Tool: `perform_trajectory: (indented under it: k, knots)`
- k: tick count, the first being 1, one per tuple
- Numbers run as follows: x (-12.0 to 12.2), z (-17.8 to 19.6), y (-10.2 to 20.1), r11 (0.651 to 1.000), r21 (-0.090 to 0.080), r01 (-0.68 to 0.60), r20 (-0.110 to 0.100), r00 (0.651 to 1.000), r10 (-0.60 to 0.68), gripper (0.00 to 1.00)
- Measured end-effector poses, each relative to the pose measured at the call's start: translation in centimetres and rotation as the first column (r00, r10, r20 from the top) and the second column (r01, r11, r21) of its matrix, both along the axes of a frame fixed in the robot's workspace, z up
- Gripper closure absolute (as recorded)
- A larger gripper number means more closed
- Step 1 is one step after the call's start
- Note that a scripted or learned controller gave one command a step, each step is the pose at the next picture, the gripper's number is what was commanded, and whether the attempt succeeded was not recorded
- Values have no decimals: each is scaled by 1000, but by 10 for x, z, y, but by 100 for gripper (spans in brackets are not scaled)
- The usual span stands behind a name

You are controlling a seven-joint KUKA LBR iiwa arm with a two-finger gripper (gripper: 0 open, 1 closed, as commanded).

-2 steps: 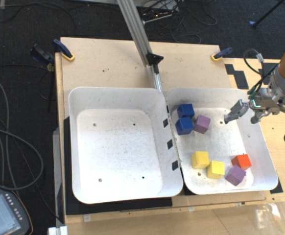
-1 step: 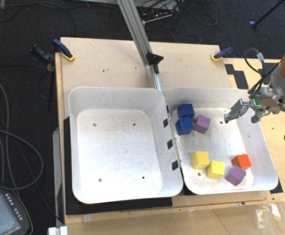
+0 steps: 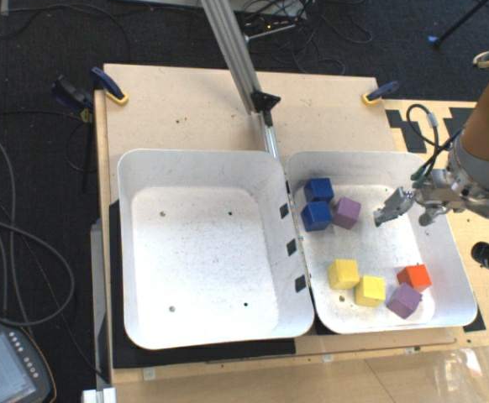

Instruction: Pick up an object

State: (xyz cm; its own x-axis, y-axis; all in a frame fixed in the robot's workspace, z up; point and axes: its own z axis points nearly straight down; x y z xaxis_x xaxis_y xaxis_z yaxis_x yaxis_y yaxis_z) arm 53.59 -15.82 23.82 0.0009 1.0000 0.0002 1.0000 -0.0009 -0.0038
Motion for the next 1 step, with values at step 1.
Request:
perform_trajectory:
  k: [1]
  knots:
    - [1, -63, 6, 1000, 1, -1, -3, 1000, 1, 0]
